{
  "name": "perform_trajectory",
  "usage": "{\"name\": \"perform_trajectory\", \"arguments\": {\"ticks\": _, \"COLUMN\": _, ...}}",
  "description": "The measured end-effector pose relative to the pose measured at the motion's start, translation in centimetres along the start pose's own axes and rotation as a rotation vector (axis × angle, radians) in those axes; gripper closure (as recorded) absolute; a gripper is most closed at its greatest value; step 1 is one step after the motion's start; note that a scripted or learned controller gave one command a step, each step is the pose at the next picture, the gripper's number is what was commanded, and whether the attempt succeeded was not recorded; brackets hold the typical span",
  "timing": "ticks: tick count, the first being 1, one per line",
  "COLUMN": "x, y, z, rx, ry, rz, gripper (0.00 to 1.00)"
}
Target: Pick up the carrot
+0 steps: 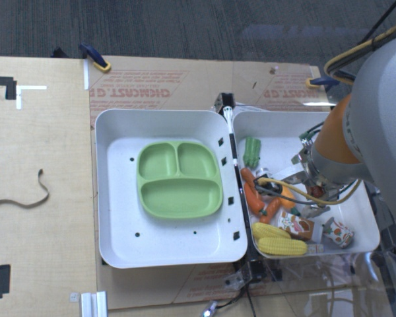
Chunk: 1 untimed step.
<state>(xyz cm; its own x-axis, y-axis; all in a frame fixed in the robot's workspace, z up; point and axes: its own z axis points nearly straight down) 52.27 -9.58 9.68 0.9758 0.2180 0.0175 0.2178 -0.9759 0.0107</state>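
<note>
The grey arm (376, 111) with its orange band (336, 137) reaches in from the right over the right-hand white bin (366, 207). Its gripper (310, 193) hangs low among cables in the middle of that bin, and whether the jaws are wide or narrow cannot be told, since the wrist and wiring cover them.

The carrot (251, 191) lies along the bin's left wall, slanting from upper left to lower right, well to the left of the gripper and not between the jaws. A second small orange piece (272, 207) sits just beside its lower end. Above the carrot a green vegetable (252, 152) lies nearly upright against the same wall. Below it, two yellow corn cobs (278, 240) rest side by side near the bin's front edge, with a small printed carton (296, 226) and another small package (337, 234) to their right.

The left-hand white bin (112, 203) holds a light green divided plate (180, 179) with three compartments. On the desk (39, 243) to the left, well apart from both bins, lies a curled dark cord (26, 200). Blue clamps (94, 56) grip the cardboard sheet (152, 88) under the bins.
</note>
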Motion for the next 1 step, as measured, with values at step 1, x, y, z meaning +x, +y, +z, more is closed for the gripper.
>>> {"name": "perform_trajectory", "arguments": {"ticks": 1, "x": -1.01, "y": 0.44, "z": -0.37, "rx": -0.007, "ry": 0.014, "rz": 0.018, "gripper": 0.0}}
